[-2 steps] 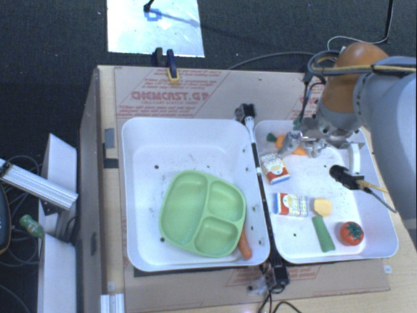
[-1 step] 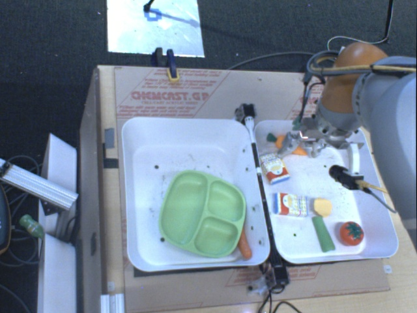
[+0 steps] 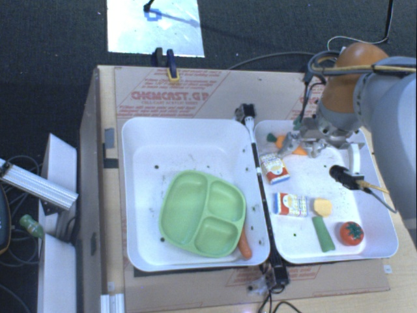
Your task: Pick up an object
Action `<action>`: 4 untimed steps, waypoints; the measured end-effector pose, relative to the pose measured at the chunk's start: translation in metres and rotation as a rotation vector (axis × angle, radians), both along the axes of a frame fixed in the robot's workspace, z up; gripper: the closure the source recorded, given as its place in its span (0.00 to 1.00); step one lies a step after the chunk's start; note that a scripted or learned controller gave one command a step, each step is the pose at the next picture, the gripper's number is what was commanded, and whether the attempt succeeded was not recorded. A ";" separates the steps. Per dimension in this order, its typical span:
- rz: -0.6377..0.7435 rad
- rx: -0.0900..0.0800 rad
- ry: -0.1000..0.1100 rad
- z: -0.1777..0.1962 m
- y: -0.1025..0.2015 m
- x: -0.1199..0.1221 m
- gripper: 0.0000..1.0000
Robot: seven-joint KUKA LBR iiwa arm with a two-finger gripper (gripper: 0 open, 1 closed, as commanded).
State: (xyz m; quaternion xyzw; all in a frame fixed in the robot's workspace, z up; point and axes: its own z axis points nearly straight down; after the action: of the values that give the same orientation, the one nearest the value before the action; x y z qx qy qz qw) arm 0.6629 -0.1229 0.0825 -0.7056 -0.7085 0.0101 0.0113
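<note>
My gripper [image 3: 305,143] hangs low over the far left part of the right bin [image 3: 381,240]. An orange piece [image 3: 284,142] with a small green bit lies right beside it, partly hidden under the gripper. Nearer the front lie a red and white carton [image 3: 275,168], a second small box [image 3: 290,205], a yellow chunk [image 3: 322,207], a green stick [image 3: 322,233] and a red tomato [image 3: 352,233].
The left bin [image 3: 140,175] holds a green divided plate [image 3: 203,212], with an orange sausage-shaped piece [image 3: 244,246] at its front right edge. A black divider [image 3: 257,175] runs between the two bins. The arm's grey body fills the right side.
</note>
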 end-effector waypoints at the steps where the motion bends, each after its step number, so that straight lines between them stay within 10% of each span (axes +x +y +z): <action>1: 0.001 -0.003 -0.001 0.000 0.001 0.000 0.00; 4: 0.000 0.003 0.002 -0.002 -0.003 -0.001 0.00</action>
State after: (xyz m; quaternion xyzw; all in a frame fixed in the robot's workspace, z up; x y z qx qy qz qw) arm 0.6623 -0.1256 0.0804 -0.7055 -0.7086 0.0096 0.0129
